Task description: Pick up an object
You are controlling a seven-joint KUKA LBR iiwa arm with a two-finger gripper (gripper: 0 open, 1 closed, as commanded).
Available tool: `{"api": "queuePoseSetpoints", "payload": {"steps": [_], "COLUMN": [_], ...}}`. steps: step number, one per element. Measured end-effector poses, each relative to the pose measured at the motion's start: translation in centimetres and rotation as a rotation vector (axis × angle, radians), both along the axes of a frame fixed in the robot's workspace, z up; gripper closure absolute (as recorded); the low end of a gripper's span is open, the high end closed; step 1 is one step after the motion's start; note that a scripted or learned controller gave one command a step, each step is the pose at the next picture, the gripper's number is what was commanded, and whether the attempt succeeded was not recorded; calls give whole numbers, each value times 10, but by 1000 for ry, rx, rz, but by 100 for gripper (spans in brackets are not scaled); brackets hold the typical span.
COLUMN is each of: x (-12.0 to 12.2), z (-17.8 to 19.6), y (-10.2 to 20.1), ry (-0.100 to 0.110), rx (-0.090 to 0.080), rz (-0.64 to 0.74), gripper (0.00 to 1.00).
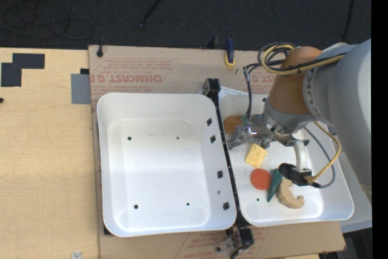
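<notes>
The grey arm with its orange band hangs over the right-hand shallow white plastic bin [339, 206], and its claw [253, 130] sits low near the back left of that bin, just above a pale yellow wedge-shaped block that looks like toy cheese [256, 156]. Whether the claw is open or closed cannot be told from here, since the metal parts at its tip blur together against the bin wall; nothing can be seen gripped in it.

Taking the yellow wedge as landmark: a brown rounded piece [231, 124] lies behind it and to its left, close to the divider between the bins; a small red-orange round disc [260, 178] lies just in front of it; a dark green tapered piece [276, 184] lies beside that disc, further from the divider; and a tan curved piece like a bread crust [291, 198] lies in front and to the right, touching the green one. The left-hand white bin [109, 148] lies well apart, beyond the divider.

The wedge is probably the nearest candidate. It looks light and rigid, perhaps smooth plastic, so it may slip or tilt; closing across its two flat parallel faces seems safer than across the sloping sides
</notes>
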State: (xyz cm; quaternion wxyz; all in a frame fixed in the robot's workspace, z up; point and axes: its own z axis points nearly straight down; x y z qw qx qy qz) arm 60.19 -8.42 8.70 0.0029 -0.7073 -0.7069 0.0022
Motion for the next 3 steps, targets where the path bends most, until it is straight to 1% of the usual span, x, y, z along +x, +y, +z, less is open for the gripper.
{"api": "queuePoseSetpoints", "payload": {"steps": [1, 2, 3], "x": [43, 37, 34], "z": [1, 8, 0], "y": [-21, -22, -14], "ry": [-8, 16, -3], "rx": [-1, 0, -1], "rz": [3, 4, 2], "gripper": [0, 100, 100]}}
